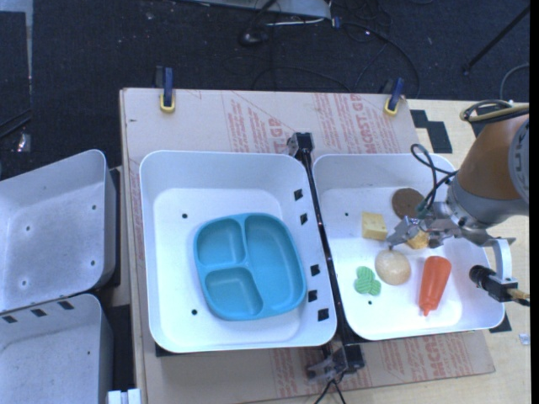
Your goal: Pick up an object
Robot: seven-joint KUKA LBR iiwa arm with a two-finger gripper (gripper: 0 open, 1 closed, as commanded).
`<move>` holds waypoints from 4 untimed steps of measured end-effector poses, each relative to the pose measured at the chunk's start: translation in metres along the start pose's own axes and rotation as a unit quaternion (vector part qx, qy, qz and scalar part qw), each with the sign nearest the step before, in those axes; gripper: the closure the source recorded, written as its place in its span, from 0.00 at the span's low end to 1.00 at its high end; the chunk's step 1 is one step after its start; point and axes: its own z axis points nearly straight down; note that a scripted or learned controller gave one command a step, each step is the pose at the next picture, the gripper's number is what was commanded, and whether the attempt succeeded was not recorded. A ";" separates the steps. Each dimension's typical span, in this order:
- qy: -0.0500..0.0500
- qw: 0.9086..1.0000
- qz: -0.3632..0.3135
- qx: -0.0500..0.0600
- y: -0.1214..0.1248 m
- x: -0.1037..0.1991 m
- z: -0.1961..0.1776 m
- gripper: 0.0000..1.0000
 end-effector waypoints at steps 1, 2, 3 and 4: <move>-0.001 1.000 0.000 -0.002 0.001 0.000 -0.012 1.00; -0.002 1.000 -0.001 -0.004 0.006 -0.003 -0.075 1.00; -0.002 1.000 -0.001 -0.004 0.000 -0.006 -0.122 1.00; -0.001 1.000 -0.002 -0.003 0.001 -0.006 -0.147 1.00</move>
